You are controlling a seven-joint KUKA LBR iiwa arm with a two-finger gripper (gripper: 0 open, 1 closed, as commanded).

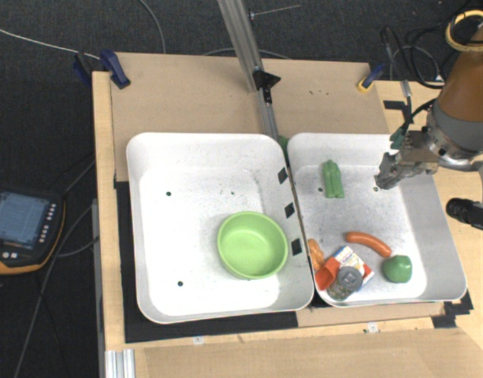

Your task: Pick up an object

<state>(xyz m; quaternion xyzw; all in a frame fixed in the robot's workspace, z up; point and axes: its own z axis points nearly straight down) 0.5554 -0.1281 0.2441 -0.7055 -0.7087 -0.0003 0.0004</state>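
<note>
L bin: shallow white plastic bin (158, 179), L half of bench; specks of dark grit on floor.
L bin contents: round lime-green plastic bowl (253, 245), upright, open side up, at abt 4 o'clock from bin centre, close to the divider side.
R bin: second shallow white plastic bin (430, 235), touching the L one along its R edge; black clips on the shared rim.
R bin contents, far end: green ribbed oblong toy, pickle-like (332, 179), lying lengthwise at abt 11 o'clock from bin centre, well apart from the rest.
R bin contents, near end: cluster at 6 o'clock. Orange sausage-shaped toy (368, 243) lies slantwise; small round green ball-like toy (397, 268) just beside it at 4 o'clock.
More near end: small white-and-red packet (353, 260) w/ a grey round can end (347, 279) against it, near rim. Short orange carrot-like piece (316, 252) at 9 o'clock of packet, by the divider.
Task obj: none picked; all items lie on bin floors, nearest to gripper is the green pickle-like toy, at its 9 o'clock, apart.
Arm: grey KUKA arm w/ orange band (464, 93), comes in from 3 o'clock, wrist bent down over R bin's far-R part.
Gripper: grey two-finger gripper (385, 176) low over bare bin floor at abt 1 o'clock from bin centre, nothing seen between fingers.
Fingers: can't tell if apart or together, too small and dark.
</note>
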